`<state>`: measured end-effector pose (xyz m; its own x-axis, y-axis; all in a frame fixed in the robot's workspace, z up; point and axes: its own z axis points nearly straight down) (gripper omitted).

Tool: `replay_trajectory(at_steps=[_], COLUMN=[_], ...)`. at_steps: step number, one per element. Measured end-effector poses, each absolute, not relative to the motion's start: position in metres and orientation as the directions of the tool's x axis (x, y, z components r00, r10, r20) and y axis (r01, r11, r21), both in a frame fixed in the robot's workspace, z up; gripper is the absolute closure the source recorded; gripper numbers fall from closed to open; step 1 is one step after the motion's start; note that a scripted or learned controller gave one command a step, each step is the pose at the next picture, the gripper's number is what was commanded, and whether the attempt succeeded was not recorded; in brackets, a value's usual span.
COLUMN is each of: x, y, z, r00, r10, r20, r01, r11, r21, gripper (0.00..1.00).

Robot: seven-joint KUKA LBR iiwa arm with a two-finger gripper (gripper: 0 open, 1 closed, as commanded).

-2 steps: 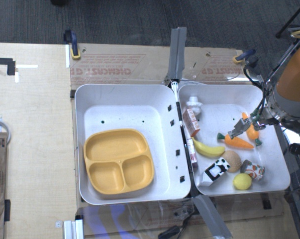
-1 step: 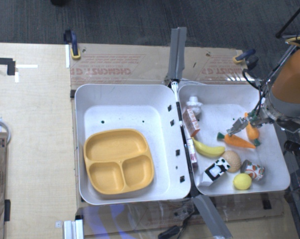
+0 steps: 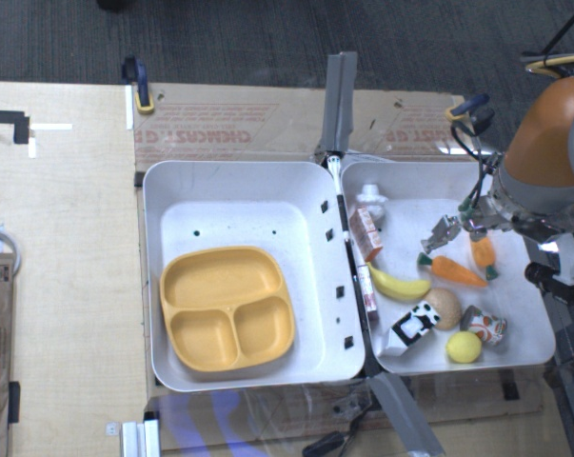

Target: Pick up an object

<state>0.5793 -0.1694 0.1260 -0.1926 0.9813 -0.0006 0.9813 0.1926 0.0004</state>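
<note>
The gripper [image 3: 445, 233] hangs just above the carrot's [image 3: 455, 270] green end, fingers apparently spread with nothing between them. The carrot's long axis runs rightward, away from the banana [image 3: 398, 284].

Your arm [image 3: 544, 150] comes in from the right, its orange band uppermost and the grey wrist [image 3: 515, 203] below it, angled down and to the left. The gripper [image 3: 445, 231] sits at the low end, its metal tips pointing left and down.
</note>
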Motion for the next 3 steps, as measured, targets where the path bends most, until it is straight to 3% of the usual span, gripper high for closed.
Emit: replay_trajectory(at_steps=[1, 2, 3], x=[0.521, 0.551, 0.551], y=[-0.154, -0.177, -0.177], z=[0.134, 0.091, 0.100], r00=[-0.362, -0.388, -0.384], r10=[0.932, 0.922, 0.923], r20=[0.001, 0.000, 0.000], r01=[0.932, 0.922, 0.923], r11=[0.362, 0.388, 0.384], r21=[-0.001, -0.001, 0.000], gripper=[0.00, 0.00, 1.00])
